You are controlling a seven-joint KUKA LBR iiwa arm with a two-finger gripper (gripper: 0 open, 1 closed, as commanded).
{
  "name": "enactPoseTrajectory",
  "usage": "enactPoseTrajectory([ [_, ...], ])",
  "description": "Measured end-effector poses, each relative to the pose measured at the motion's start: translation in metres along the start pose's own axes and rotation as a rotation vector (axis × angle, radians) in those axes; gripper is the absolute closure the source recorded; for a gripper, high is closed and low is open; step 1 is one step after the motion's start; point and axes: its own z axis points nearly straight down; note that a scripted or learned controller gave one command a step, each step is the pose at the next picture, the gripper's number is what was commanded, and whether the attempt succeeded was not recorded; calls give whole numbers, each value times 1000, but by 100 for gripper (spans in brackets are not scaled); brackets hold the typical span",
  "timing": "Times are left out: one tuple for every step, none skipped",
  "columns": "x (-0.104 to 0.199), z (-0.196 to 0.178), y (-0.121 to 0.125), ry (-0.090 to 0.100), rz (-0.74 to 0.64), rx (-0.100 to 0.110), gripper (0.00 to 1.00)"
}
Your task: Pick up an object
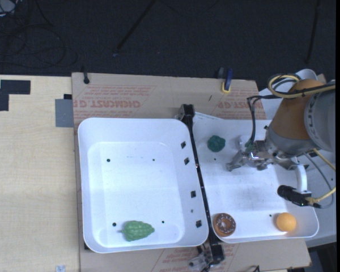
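White plastic makes up both shallow bins, which sit side by side on a sheet of printed cardboard [158, 95] laid over the pale wooden counter [28, 169]. The left bin [93, 130] carries one thing, a bumpy light-green lump [137, 230] near its front edge. The right bin [246, 234] carries three: a dark green crumpled object [216, 143] toward its back left part, a chocolate-glazed doughnut [224, 224] at its front left corner beside the black divider [197, 177] between the bins, and an orange ball [285, 222] at its front right corner.

The grey arm with its orange band [294, 115] reaches in from the right, and its hand [233, 164] hangs low over the middle of the right bin, metal fingers pointing left. The hand is near the dark green object, just to its right and a little forward, but apart from it; nothing lies between the fingers. Whether those fingers are spread or closed I cannot tell from this angle. The doughnut and the ball lie well apart from the hand, at the front of the bin. Yellow and black cables [283, 84] loop around the wrist, and a blue-and-yellow clamp [227, 80] grips the back edge of the cardboard.
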Motion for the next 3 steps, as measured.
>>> enactPoseTrajectory([
  [45, -128, 49, -2, -2, -14, 0],
  [107, -257, 18, 1, -3, -12, 0],
  [110, -96, 49, 0, 1, 12, 0],
])
